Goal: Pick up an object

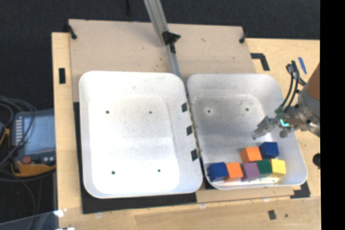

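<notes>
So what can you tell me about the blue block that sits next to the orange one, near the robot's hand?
The dark blue block is a small cube with a plain, matte look, perhaps foam or painted wood. It sits flat in the right bin, near the lower right corner. It stands in the back row of the block cluster, touching or nearly touching the orange block on its left, with the green block and yellow block just in front. The gripper is just above it in the picture and does not hold it.
</notes>
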### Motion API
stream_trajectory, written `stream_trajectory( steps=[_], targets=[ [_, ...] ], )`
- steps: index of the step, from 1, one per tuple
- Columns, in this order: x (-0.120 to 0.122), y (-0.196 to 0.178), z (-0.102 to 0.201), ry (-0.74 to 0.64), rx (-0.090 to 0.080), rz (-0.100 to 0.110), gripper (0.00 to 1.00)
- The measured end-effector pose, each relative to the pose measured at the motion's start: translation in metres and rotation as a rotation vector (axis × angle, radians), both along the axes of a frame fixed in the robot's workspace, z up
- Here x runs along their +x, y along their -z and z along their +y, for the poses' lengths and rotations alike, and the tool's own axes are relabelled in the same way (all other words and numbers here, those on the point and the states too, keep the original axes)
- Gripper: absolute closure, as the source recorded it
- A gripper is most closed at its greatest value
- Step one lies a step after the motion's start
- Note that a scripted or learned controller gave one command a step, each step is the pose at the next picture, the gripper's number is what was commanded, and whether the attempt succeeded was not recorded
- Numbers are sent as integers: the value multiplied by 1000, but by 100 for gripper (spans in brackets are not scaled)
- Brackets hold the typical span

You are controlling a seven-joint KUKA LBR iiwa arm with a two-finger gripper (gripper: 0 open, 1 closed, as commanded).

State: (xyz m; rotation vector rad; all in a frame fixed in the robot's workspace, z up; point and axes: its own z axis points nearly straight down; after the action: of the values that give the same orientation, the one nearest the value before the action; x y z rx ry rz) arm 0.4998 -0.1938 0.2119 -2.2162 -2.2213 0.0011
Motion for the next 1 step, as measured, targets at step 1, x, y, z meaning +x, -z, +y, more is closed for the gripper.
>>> stream_trajectory(
  steps=[1],
  targets=[
    [1, -2, 0, 1, -2, -5, 0]
  ],
)
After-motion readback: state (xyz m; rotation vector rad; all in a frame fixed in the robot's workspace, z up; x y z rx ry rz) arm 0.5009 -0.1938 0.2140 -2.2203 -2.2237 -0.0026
